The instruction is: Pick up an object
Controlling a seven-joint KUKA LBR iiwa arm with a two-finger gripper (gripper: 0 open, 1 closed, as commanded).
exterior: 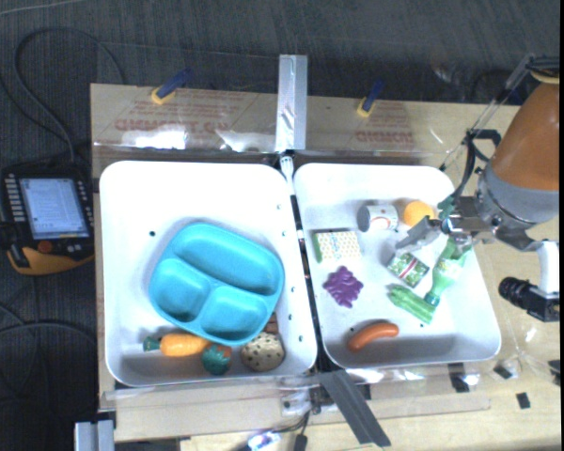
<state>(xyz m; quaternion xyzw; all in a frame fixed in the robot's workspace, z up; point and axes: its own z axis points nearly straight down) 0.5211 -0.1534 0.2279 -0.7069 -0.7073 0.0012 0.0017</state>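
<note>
Gripper (430,236) is hanging over the right bin (470,341), and honestly can't tell whether it's grabbing anything. It's sitting right above a small green-and-white box (409,269), with an orange ball (415,212) at its 11 o'clock and a green bottle (442,275) at 5. Over in the left bin (122,252), a blue divided tray (216,280) is lying around.

Both shallow white plastic bins (132,252) look smooth and faintly glossy, the sectioned blue plastic tray (216,280) has a soft sheen, the orange sausage-shaped toy (372,334) shines like moulded plastic, and the brown bench board (216,111) looks matt under crinkled clear film.
</note>
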